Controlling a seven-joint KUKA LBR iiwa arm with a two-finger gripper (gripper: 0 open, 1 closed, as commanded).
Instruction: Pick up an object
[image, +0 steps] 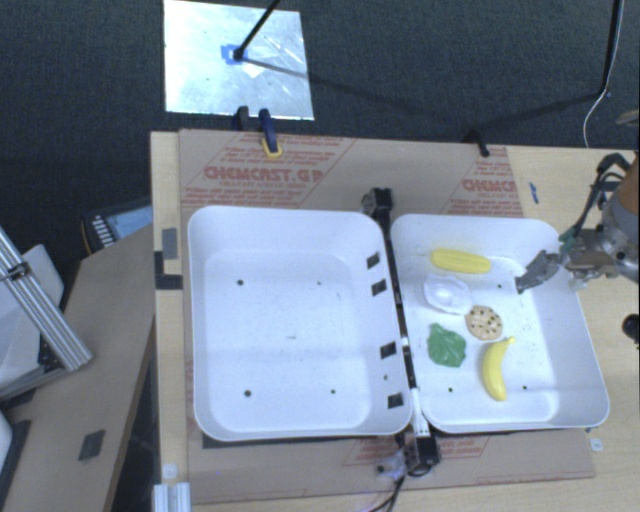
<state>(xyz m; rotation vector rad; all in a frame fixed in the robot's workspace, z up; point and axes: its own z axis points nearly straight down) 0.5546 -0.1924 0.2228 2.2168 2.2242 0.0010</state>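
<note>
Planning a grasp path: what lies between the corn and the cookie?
In the camera view, a clear white cup lies between the corn and the cookie.

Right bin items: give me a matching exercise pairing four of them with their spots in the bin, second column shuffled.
Things:
1. corn cob
2. banana
3. cookie
4. green leaf

Places in the right bin, as the camera view shows them:
A. nearest the front rim, standing almost on end in the picture
B. towards the back rim, lying crosswise
C. beside the divider, left of the banana
D. in the middle, just above the banana's tip

Pairs: 1-B, 2-A, 3-D, 4-C
</note>
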